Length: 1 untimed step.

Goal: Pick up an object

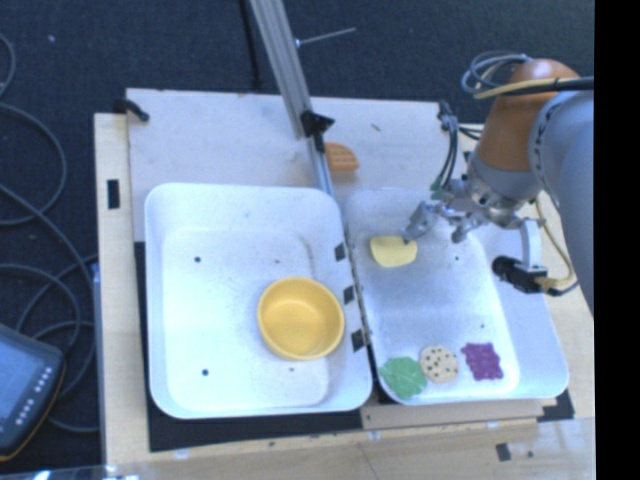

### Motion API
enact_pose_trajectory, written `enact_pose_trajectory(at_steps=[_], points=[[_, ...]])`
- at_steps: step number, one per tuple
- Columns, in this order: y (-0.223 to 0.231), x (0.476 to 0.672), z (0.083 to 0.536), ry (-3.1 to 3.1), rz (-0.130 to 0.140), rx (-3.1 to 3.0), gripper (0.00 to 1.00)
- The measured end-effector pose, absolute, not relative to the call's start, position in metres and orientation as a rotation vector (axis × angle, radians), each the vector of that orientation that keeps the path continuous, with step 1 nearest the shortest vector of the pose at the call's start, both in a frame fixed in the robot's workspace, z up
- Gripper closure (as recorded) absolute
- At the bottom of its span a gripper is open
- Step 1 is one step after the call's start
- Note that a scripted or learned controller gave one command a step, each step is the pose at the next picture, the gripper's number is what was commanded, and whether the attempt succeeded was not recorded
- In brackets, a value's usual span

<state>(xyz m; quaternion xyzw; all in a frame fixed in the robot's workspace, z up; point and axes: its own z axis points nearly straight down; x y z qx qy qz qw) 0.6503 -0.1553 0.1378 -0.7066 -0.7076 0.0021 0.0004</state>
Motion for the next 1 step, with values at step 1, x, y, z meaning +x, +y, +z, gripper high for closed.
enact_pose_trajectory(at_steps=[1], points=[[-0.1568,0.65,0.0992,-2.222,0.006,-2.222,0.0]])
